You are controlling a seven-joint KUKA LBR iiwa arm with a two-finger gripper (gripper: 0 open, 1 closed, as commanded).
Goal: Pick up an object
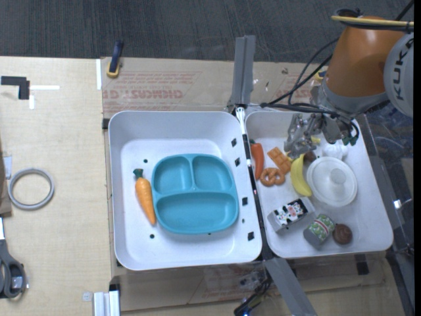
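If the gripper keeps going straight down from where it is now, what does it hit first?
Most likely the yellow banana, or the orange waffle-shaped toy next to it, in the right white bin. The gripper hangs just above their upper ends. Depth is hard to judge from this slanted view.

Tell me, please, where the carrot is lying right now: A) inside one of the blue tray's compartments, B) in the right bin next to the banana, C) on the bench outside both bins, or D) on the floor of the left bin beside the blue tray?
D: the carrot lies on the white floor of the left bin, just left of the blue tray.
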